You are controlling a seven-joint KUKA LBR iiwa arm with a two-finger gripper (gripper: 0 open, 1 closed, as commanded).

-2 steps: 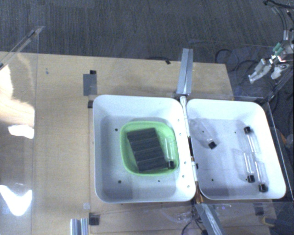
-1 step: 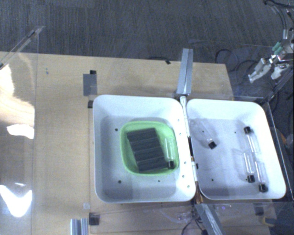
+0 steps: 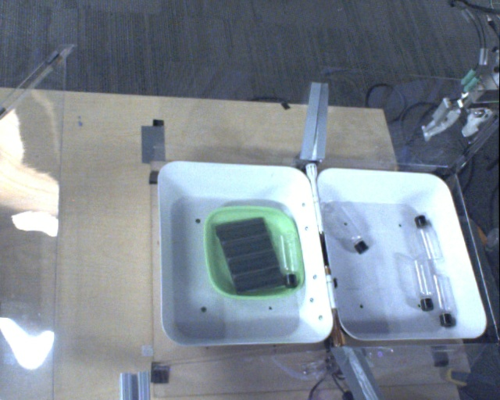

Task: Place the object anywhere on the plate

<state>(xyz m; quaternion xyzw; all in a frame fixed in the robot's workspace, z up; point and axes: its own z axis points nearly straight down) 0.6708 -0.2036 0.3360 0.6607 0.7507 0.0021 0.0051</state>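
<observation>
On the wooden desk (image 3: 94,258), I'd lower any pick gently onto the square green plastic plate (image 3: 221,277) beside its ribbed black slab (image 3: 250,255).

bins: 2 (image 3: 168,258) | green plates: 1 (image 3: 215,269) | dark ridged blocks: 1 (image 3: 250,254) | clear tubes: 3 (image 3: 428,238)

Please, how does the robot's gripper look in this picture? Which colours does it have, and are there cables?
At the upper right corner, the gripper appears as pale silver-grey, angular metal parts. A small teal-green piece sits just above them, and thin cables curve overhead. It is small and blurred, so no markings can be read.
</observation>
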